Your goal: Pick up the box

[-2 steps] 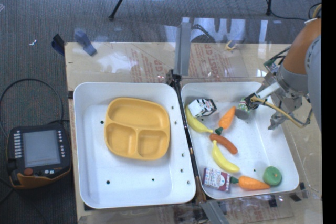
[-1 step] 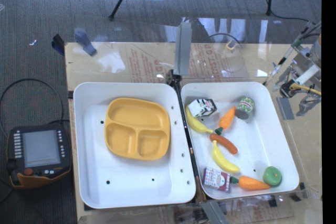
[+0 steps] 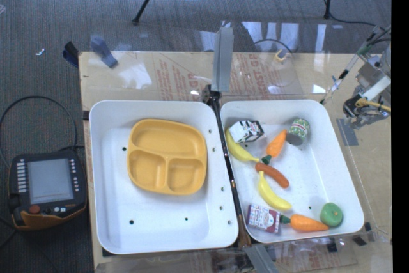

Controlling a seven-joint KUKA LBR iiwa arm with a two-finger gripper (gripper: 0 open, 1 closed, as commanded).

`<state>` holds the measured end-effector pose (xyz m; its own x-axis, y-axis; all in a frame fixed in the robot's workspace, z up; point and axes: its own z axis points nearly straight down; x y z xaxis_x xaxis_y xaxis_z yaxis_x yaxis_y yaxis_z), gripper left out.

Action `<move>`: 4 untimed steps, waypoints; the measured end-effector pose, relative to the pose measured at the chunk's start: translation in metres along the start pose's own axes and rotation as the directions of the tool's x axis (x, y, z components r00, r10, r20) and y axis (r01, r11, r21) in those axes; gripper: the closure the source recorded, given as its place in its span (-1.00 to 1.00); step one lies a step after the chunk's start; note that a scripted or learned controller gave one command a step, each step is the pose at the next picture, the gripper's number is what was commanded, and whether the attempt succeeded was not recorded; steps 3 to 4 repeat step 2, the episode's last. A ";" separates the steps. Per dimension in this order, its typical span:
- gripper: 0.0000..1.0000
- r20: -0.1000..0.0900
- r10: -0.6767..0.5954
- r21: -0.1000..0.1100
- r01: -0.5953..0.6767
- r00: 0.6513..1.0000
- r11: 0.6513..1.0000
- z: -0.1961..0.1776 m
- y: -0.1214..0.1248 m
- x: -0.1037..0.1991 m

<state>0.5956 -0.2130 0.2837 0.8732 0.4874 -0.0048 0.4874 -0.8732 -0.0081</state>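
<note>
We log the red box [image 3: 263, 218] near the front left corner of the right bin [image 3: 339, 166], lying flat beside a carrot [image 3: 305, 223]. Left of that bin: a second bin [image 3: 108, 201] holding a yellow tray [image 3: 168, 156]. Tabletop [image 3: 140, 77] tan; floor [image 3: 45, 22] grey carpet. Pincer state: we cannot tell.

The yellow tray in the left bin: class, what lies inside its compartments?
The yellow tray shows three compartments, all bare yellow plastic with nothing resting in them. The left bin floor beneath the tray is covered, so that cannot be seen.
</note>
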 end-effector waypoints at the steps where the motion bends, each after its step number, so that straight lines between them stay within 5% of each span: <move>1: 1.00 -0.003 -0.163 -0.004 0.163 0.987 0.987 0.197 -0.025 -0.045; 2: 1.00 -0.002 -0.157 -0.005 0.157 0.988 0.988 0.064 -0.061 0.017; 4: 1.00 -0.002 -0.157 -0.005 0.157 0.988 0.988 0.064 -0.061 0.017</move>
